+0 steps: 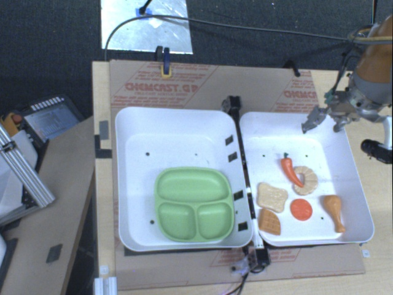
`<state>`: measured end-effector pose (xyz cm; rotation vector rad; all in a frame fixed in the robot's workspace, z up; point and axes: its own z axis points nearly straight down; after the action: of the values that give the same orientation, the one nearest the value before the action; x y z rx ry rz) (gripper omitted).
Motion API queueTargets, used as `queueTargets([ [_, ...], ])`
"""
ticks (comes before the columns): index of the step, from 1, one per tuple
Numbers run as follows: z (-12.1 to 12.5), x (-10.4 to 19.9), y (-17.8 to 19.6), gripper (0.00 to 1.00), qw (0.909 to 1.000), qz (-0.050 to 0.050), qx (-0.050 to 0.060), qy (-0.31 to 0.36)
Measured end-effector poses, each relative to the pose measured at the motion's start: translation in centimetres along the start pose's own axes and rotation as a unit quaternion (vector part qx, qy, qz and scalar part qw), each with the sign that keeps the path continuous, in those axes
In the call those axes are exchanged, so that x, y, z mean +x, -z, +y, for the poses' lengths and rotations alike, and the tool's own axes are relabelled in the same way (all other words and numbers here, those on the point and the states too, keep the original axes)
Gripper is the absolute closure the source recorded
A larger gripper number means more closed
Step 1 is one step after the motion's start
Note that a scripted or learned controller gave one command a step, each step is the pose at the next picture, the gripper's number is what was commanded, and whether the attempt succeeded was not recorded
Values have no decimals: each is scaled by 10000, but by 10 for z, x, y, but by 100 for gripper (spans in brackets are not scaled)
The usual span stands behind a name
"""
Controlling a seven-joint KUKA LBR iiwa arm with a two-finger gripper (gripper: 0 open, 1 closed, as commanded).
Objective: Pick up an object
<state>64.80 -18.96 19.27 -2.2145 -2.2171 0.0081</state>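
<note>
In the camera view, the gripper [324, 120] hung over the far right corner of the right bin [353, 165], its two fingers spread apart with nothing between them, the grey arm and its orange band reaching in from the right edge. The things to choose from lay grouped in the near half of that bin, well apart from the claw: a red chili pepper [290, 169] leaning against a round tan ring-shaped biscuit [305, 180], a pale slice of toast [272, 196], a small orange-brown wedge [269, 222] just below it, a flat red-orange disc [301, 209], and a toy drumstick [334, 212] lying near the right wall. The left bin [132, 134] held a green divided plate [193, 203] in its near half. The step in hand looked like the approach before a grasp, with no object yet picked. To do it well, the arm would probably best aim for a piece that stands clear of its neighbours; the drumstick seemed the likeliest, lying apart from the rest, with the fingers set across its narrow shaft rather than along it. The chili and biscuit touched, so closing there risked nudging both, and the flat disc and toast seemed to offer little height to grip.
</note>
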Motion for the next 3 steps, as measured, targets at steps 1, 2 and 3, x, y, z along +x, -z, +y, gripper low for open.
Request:
queueTargets([
  [1, 3, 0, 7, 0, 10000, -12, -55, 11],
  [2, 11, -3, -38, 0, 10000, -12, -43, 21],
  [3, 15, -7, -98, 0, 10000, -10, -36, 24],
])
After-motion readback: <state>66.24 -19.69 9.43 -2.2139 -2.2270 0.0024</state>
